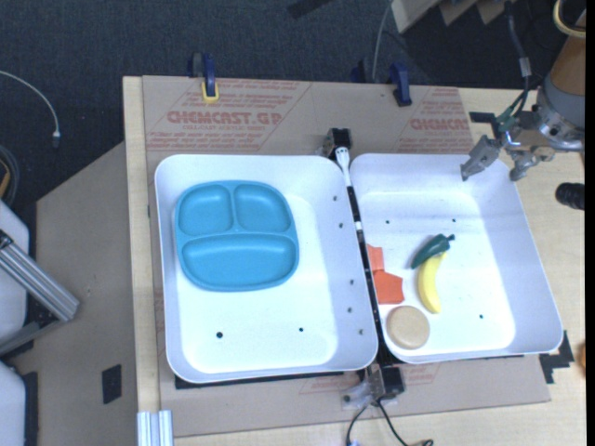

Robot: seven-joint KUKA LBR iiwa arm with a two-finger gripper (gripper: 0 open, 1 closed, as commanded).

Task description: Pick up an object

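White right bin (521, 249): fingers (476, 163) spread above far rim.

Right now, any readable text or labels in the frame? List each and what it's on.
"CHEMCAST GP" in red print, on the brown protective sheet of the board under the bins, left of centre along the far edge.
The same red print repeats at the far right of the board and faintly along its near edge, too blurred to read in full.
No text shows on the blue divided plate, banana or bins.
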